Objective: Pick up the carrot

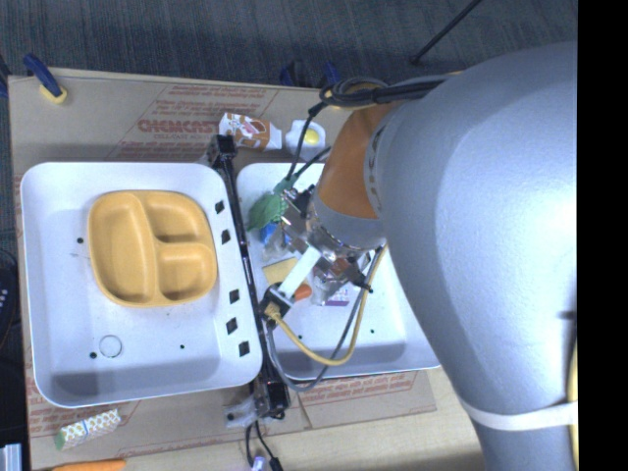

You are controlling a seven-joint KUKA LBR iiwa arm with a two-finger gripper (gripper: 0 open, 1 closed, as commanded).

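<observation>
In the right bin (378, 359), a small orange piece (303, 290) that looks like the carrot's end lies beside the gripper. The rest of it is hidden under the wrist. The gripper (312, 263) hangs low over the left half of this bin, just above and to the right of the orange piece. Whether anything is held is hidden by the wrist hardware. The grey arm with its orange band (345, 180) covers most of the bin's right side.
A green item (265, 209) and a blue one (267, 232) lie at the bin's upper left, and a purple scrap (336, 302) sits below the gripper. A yellow cable (324, 356) loops toward the front wall. The left bin (49, 263) holds a yellow divided plate (152, 246).
</observation>
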